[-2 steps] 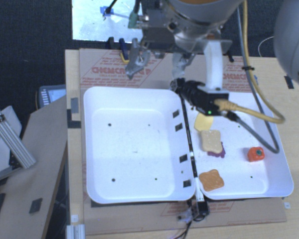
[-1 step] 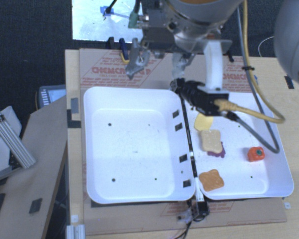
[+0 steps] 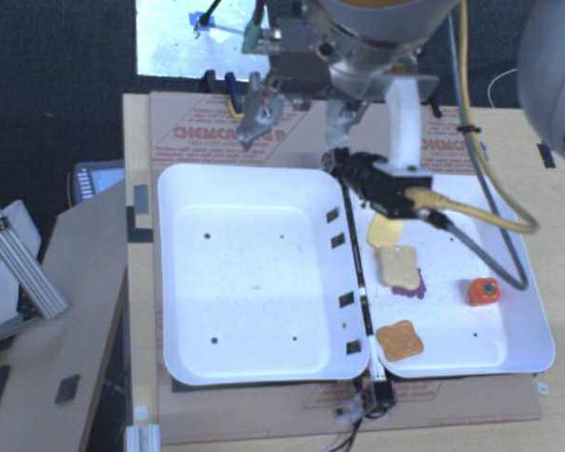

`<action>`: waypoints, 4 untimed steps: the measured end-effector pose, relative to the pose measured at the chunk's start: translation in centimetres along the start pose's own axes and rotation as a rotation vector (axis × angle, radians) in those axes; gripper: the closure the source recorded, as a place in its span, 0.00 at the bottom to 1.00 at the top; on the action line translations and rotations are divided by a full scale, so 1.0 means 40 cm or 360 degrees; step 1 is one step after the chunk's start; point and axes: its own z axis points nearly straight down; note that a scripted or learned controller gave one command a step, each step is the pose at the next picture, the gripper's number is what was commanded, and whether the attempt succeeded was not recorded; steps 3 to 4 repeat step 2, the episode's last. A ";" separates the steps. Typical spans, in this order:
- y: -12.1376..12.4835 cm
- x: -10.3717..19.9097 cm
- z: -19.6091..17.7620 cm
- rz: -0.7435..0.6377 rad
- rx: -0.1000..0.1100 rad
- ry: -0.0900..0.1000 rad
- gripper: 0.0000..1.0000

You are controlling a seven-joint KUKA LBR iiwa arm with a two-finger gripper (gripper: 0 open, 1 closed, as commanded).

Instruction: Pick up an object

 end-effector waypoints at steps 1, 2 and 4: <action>0.000 0.000 0.000 0.0000 0.0000 0.0000 0.00; 0.000 0.000 0.000 0.0000 0.0000 0.0000 0.00; 0.000 0.000 0.000 0.0000 0.0000 0.0000 0.00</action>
